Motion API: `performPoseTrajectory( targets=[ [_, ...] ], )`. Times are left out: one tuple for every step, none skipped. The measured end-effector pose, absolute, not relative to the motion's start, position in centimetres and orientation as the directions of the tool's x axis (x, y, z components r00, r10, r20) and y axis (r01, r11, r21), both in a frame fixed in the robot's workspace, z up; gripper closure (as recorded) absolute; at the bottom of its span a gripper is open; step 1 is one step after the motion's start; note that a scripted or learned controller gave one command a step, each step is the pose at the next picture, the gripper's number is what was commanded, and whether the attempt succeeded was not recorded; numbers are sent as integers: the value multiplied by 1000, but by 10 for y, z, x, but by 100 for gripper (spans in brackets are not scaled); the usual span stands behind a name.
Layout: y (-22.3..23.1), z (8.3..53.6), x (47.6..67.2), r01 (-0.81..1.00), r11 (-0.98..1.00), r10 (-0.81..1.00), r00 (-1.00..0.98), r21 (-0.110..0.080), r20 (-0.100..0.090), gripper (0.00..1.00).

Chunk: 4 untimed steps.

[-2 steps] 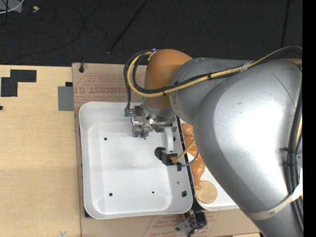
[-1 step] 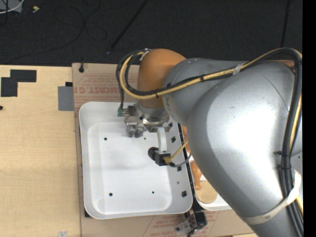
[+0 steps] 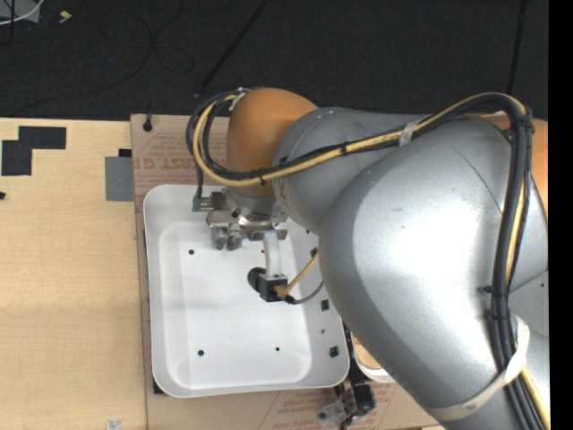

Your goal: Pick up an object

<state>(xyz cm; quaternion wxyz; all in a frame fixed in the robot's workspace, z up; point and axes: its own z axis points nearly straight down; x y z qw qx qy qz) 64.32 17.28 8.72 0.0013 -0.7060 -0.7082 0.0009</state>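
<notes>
My gripper (image 3: pixel 253 240) hangs low over the upper middle of the left white bin (image 3: pixel 179 348), under the orange band (image 3: pixel 260 133) of the arm. A small black piece (image 3: pixel 265 285) with a yellow cable sits just below the gripper; I cannot tell whether it belongs to the gripper or is a loose object. No object shows clearly in the gripper's hold. The grey arm (image 3: pixel 430 258) hides the bin's right side.
The left bin's floor shows a few small dark dots (image 3: pixel 200 352). A sliver of the right bin (image 3: pixel 374 372) peeks out under the arm. The tan bench (image 3: pixel 63 285) lies to the left, with black and grey patches (image 3: pixel 117 177) on it.
</notes>
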Motion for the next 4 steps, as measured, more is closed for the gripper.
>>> performPoseTrajectory(
  targets=[
    [248,87,643,1000,6,1000,-6,-2,2,100],
    [243,87,595,1000,-1,1000,1,-9,-2,100],
    [241,296,619,1000,1,1000,-1,13,5,100],
    [243,243,644,1000,4,1000,-4,-4,-3,100]
  ],
)
